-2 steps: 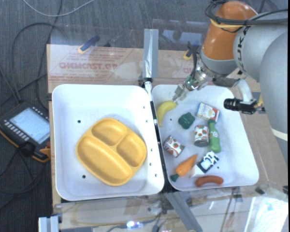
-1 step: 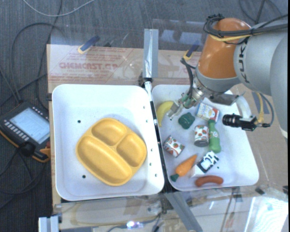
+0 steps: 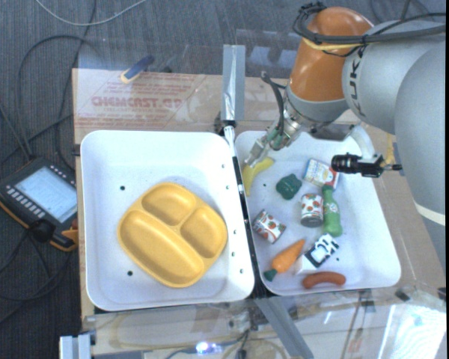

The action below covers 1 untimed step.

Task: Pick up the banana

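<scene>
Now I am at the grasp step: the gripper point(image 3: 256, 152) is low over the upper left corner of the right bin point(image 3: 385, 264), directly on the banana point(image 3: 254, 172). The banana lies there along the bin's left wall, yellow, partly hidden under the fingers. The fingers seem to stand on either side of its upper end, but whether they are open, closed, or already pinching the fruit I cannot tell from this slant.

To do this step well, I judge that the fingers should go across the narrow body of the banana, not along it, and low enough to catch it. The wall is very close, so one finger may hit the rim or push the fruit away.

In the right bin I see also a green piece point(image 3: 288, 186), a small carton point(image 3: 319, 172), two cans point(image 3: 311, 209) and point(image 3: 269, 226), a green bottle point(image 3: 331, 212), a carrot point(image 3: 287, 258), a black and white piece point(image 3: 322, 250) and a sausage point(image 3: 323, 280). They are all apart from the banana.

The left bin point(image 3: 108, 152) holds a yellow tray point(image 3: 173, 233) with three compartments, near the middle.
</scene>
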### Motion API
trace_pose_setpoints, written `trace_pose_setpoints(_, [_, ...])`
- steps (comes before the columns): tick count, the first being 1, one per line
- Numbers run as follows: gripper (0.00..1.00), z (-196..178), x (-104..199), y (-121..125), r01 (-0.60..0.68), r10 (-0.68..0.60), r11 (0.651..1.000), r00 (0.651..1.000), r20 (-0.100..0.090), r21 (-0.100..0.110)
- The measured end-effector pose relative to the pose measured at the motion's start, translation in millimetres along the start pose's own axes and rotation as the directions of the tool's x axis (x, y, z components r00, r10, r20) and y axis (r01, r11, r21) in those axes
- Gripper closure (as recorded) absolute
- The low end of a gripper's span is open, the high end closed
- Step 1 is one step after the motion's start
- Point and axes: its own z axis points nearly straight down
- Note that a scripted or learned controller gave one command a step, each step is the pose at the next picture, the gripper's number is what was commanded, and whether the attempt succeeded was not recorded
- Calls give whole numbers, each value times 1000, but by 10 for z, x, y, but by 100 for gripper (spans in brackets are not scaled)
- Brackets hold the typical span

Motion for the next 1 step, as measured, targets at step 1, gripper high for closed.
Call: trace_pose_setpoints(1, [0,-1,0,0,0,0,1000,1000,0,0])
